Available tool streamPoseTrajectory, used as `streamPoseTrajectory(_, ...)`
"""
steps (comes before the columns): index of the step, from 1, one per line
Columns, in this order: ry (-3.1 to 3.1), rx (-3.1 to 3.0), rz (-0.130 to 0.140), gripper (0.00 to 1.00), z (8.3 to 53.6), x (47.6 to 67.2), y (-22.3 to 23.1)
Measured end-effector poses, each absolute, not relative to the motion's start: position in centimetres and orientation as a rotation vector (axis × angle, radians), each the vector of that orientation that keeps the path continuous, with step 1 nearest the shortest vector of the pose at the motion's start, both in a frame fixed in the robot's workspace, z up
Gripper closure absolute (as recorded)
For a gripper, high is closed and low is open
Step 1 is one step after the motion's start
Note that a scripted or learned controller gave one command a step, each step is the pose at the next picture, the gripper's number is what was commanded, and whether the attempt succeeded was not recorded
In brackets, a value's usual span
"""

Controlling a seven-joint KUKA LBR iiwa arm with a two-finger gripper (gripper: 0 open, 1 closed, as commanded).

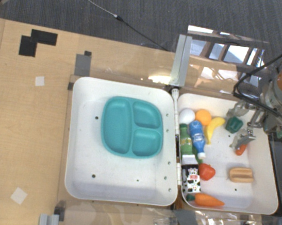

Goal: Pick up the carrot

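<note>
The wooden counter (18, 134) fills the left of the frame and carries two white bins. The left bin (78, 173), at centre, holds a teal divided plate (131, 127). The right bin (258, 201) holds the clutter: a green box (186, 144) and a blue bottle (197, 137) along its left wall, a bread roll (241, 174) at lower right, a yellow banana (214, 127), an orange (202, 116), a white ball (186, 115), a tomato (206, 171) and a small printed carton (191, 180).

The carrot (208, 200) lies flat against the bin's lower rim, just below the carton and well apart from me.

My fingers (247, 135) hang over the upper right part of that bin, near a dark green block (234, 124), with a small red piece (240, 148) just beneath them. I cannot tell whether they are open or closed, or whether they touch that piece.

I judge the approach step is in hand: nothing of the carrot is reached yet. Next I need to travel toward the lower edge of the frame, line up across the carrot's length, and descend without striking the rim or the carton.
</note>
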State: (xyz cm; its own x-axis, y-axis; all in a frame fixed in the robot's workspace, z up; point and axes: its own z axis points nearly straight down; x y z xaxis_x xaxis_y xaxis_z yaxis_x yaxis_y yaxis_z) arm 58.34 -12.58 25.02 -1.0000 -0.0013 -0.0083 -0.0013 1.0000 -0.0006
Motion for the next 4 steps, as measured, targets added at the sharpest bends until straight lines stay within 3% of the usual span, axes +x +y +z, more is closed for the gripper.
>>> streamPoseTrajectory(1, 3.125, -0.323, 0.004, 0.0, 12.5, 62.4, -12.4)
streamPoseTrajectory(2, 3.106, -0.369, -0.003, 0.0, 11.2, 63.8, -10.8)
streamPoseTrajectory(3, 3.108, -0.366, -0.006, 0.0, 8.8, 62.9, -18.0)
streamPoseTrajectory(4, 3.095, -0.379, -0.009, 1.0, 10.2, 63.3, -17.6)
